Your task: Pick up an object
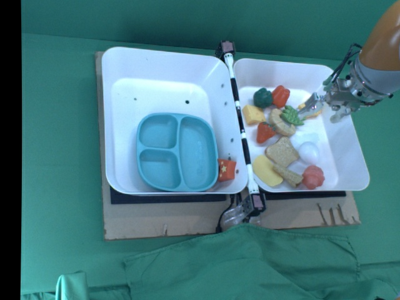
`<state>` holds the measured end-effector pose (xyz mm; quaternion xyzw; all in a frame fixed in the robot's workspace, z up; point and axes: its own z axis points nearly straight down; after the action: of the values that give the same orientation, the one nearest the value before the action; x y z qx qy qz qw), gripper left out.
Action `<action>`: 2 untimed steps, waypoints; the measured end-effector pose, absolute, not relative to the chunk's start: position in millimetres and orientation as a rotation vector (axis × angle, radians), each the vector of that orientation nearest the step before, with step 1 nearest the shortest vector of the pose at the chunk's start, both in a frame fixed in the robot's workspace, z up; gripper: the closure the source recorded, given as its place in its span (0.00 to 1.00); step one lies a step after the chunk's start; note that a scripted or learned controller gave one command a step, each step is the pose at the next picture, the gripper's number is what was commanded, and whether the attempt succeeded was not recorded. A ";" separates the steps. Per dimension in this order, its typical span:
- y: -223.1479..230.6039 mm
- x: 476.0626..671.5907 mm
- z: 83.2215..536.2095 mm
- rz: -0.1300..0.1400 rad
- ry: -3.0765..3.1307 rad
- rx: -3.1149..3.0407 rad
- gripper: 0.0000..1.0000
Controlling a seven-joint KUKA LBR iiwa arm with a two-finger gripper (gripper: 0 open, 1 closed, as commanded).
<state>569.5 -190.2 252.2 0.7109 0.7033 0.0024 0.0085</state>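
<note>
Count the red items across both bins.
4. One red block in the left bin beside the blue tray; in the right bin, a red pepper, a strawberry, a tomato. More may be hidden under the pile.

The arm (382, 49) is running off the right edge, and the gripper (310, 107) is hiding part of a yellow piece (316, 112) beneath it.

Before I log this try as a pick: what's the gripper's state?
Gripper: cannot be told; it sits low in the right bin beside the toy food.

No readable text — none anywhere
</note>
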 end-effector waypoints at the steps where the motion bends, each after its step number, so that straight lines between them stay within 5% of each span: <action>1: -186.9 624.2 212.6 0.001 2.215 2.218 0.00; 2: -188.8 624.1 229.0 0.006 2.203 2.217 1.00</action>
<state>624.1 -188.8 229.0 0.7093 0.7049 0.0018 0.0079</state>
